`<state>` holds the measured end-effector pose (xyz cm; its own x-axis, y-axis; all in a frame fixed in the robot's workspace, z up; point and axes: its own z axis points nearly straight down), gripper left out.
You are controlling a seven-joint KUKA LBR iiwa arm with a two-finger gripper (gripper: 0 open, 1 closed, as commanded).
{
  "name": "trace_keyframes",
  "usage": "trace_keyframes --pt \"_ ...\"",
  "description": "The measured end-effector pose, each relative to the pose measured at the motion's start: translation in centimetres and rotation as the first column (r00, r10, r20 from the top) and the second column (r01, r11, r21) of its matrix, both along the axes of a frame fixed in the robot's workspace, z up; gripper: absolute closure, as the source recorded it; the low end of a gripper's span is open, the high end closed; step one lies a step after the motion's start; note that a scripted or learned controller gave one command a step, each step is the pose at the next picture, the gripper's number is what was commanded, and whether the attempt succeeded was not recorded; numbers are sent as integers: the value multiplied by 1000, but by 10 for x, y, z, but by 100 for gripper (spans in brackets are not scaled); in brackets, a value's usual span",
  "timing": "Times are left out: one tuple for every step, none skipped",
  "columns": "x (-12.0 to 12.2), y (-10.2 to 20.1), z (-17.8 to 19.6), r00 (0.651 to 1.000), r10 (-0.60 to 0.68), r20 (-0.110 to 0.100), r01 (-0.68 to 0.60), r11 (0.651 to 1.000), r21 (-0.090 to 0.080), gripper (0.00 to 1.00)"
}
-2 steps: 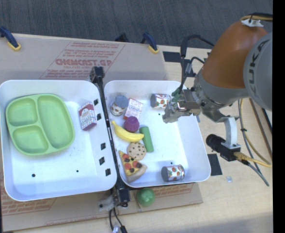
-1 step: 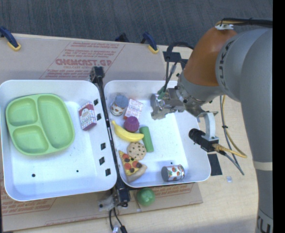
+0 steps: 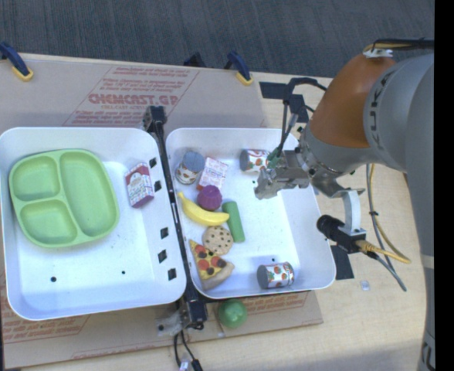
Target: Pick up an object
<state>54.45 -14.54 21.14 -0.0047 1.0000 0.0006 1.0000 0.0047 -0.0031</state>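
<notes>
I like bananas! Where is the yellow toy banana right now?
The yellow toy banana lies in the right white bin, near its left wall, just below the purple round toy and above the cookie.

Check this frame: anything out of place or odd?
One thing: a green ball-like toy lies outside the right bin, on the cardboard just past its near rim. The other toys sit inside the bins.

The arm (image 3: pixel 381 122) is bulky and rounded, grey with a broad orange band (image 3: pixel 349 103). Black cables (image 3: pixel 293 103) loop off the wrist (a yellow one (image 3: pixel 385 251) trails lower down), and the gripper (image 3: pixel 267 182) is dull grey metal.
</notes>
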Motion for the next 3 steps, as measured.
trace_keyframes --pt "-21 -2 3 1000 2 0 -2 1000 -1 100" --pt "0 -12 2 1000 2 2 -2 1000 0 100" --pt "32 -27 -18 1000 2 2 -2 1000 -1 100"
